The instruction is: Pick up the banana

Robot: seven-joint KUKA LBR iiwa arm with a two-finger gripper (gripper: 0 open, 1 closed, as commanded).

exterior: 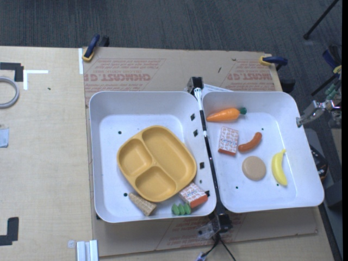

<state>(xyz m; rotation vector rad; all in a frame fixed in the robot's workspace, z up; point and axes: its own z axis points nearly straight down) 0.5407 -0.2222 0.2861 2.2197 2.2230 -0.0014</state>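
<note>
The yellow banana [279, 168] lies flat in the right bin [304, 197], close to its right wall, with its length running front to back. Just left of it, without touching, sits a round tan biscuit [254, 168]. Nothing rests on the banana or covers it.
The right bin also holds a red sausage [250, 142], a red-and-white wafer pack [228, 141] and a carrot [224, 114]. In the left bin [103, 145] are a yellow divided plate [156, 163], a bread piece [142, 203], green peas [181, 209] and a small orange box [193, 195]. A metal fitting [318, 109] juts in beside the right bin's far right corner.
</note>
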